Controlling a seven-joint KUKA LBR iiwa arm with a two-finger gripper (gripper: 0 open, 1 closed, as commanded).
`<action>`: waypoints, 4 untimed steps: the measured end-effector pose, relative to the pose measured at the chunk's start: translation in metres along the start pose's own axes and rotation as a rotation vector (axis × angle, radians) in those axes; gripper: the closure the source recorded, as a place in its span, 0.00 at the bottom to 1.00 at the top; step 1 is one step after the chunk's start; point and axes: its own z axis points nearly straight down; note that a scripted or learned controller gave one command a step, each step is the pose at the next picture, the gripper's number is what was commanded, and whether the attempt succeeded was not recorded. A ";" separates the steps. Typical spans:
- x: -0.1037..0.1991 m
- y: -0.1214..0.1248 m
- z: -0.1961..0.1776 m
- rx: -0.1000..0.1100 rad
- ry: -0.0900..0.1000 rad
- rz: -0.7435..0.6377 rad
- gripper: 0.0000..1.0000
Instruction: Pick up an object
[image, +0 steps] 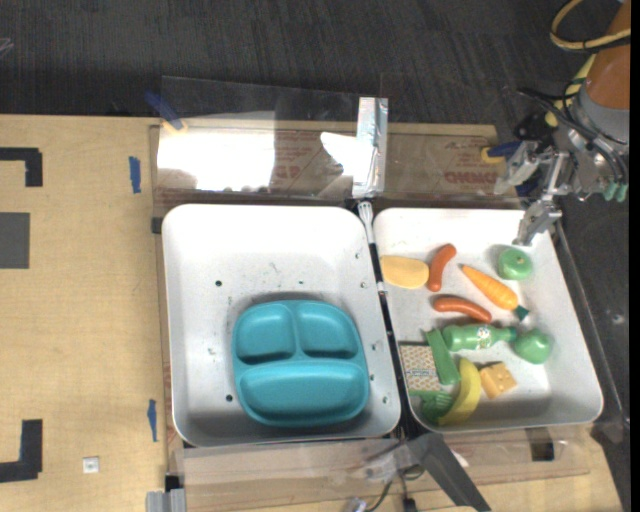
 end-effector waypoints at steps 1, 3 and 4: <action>-0.002 -0.003 0.162 -0.002 0.005 -0.139 0.00; 0.025 0.006 0.170 0.000 0.000 -0.050 0.00; 0.031 0.012 0.170 0.001 -0.001 -0.047 0.00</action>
